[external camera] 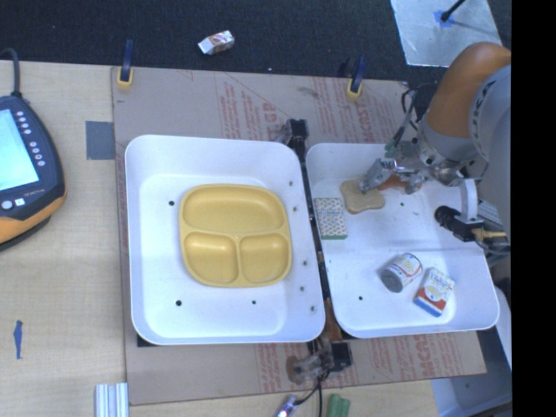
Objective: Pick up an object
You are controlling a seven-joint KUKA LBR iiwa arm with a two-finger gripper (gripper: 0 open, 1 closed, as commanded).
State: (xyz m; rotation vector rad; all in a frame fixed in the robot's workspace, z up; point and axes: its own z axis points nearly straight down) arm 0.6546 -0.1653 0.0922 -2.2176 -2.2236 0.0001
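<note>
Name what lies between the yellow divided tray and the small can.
In the camera view, the bins' adjoining rims and a green patterned packet lie between the yellow divided tray and the small can.

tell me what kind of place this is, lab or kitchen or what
Most likely a robotics lab bench set up for pick tests. Two white bins sit on clamped cardboard, a grey and orange arm reaches over the right one, and a teach pendant lies at the left.
</note>
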